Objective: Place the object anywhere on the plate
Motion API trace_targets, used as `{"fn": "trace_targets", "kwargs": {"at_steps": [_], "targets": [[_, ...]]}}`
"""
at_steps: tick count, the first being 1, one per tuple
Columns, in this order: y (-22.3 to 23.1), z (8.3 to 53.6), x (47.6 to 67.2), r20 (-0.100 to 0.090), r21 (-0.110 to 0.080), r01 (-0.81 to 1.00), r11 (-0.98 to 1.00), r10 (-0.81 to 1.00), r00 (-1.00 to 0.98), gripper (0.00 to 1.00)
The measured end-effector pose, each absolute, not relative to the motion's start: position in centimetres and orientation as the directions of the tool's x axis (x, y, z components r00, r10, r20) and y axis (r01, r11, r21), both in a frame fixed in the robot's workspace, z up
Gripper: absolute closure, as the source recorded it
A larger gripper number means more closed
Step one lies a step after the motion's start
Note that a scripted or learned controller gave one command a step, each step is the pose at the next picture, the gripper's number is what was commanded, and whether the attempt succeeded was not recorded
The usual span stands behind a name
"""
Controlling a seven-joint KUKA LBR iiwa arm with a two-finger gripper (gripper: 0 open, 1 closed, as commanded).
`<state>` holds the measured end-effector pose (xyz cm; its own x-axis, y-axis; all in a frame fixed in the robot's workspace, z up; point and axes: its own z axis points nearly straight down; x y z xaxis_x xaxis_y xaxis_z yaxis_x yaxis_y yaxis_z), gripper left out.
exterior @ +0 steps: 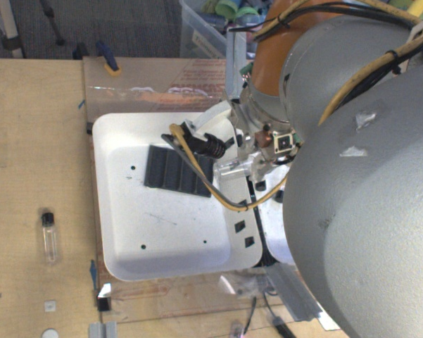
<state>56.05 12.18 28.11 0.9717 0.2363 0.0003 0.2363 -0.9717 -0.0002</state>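
We see a grey arm [352,153] over a white bin [162,252], dark ribbed object [172,171] inside, gripper grasp hidden, we cannot tell.

A smooth, glossy white plastic bin [127,252] is seen on a matt, pale wooden bench [28,132]. A ribbed, matt black slab [170,171] is shown inside.

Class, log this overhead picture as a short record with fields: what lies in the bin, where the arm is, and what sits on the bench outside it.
bin: shallow white bin, left of the arm
in bin: black ribbed rectangular slab, lying flat near the far side
arm: grey with orange band, reaching over the bin's right edge
cable: yellow cable looping over the slab's right end
bench: small clear vial left of the bin
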Motion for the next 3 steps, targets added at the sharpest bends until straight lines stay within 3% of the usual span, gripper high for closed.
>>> {"fn": "trace_targets", "kwargs": {"at_steps": [1,2,3], "targets": [[16.8,19.9,50.7,-0.002,0.0,0.231,-0.973,0.231,0.973,1.0],[19.7,9.9,48.0,-0.002,-0.001,0.2,-0.98,0.2,0.98,1.0],[22.6,8.8,54.7,0.006,0.001,0.466,-0.885,0.466,0.885,1.0]]}}
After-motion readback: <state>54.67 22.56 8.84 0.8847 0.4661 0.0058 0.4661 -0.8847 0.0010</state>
